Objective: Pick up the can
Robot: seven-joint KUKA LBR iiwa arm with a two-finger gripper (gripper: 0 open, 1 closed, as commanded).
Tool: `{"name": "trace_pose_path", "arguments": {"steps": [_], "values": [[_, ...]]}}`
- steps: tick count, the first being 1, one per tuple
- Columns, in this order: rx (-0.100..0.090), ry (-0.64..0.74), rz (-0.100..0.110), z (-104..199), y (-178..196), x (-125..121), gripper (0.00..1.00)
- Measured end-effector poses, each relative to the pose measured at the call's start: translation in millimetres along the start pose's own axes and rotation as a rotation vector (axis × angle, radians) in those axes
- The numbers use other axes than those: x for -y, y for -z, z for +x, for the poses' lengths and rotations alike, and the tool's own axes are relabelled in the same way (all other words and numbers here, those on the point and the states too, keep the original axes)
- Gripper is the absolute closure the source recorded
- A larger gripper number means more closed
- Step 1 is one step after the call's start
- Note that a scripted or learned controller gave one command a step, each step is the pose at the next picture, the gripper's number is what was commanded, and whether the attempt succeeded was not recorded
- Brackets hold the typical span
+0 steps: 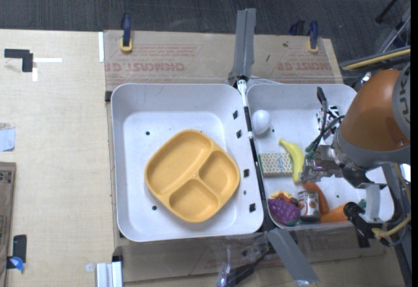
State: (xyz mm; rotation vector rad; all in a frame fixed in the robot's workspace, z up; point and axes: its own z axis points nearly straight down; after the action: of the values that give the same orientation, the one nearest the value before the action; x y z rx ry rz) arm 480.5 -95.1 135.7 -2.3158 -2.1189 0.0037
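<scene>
From the camera view, the can [309, 204] stands upright near the front edge of the right bin [287, 97], with purple grapes [285, 208] touching its left side and an orange carrot-like piece [335, 214] just to its right. The gripper [318, 170] hangs low over the right bin just behind the can, beside a banana [294, 156] and near a speckled sponge [275, 163] and a white ball [260, 120]; how far it is open cannot be told, and nothing can be seen in its grasp. The left bin [127, 168] holds a yellow divided plate [191, 176].
</scene>
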Motion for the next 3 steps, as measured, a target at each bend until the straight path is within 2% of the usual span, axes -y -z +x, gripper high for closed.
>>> {"name": "trace_pose_path", "arguments": {"steps": [1,2,3], "values": [[0.0,-0.208,0.002,0.0,-45.7,4.6,0.0],[0.001,-0.432,-0.002,-22.9,18.7,1.3,0.0],[0.003,-0.771,0.0,-55.4,152.7,-51.3,0.0]]}}
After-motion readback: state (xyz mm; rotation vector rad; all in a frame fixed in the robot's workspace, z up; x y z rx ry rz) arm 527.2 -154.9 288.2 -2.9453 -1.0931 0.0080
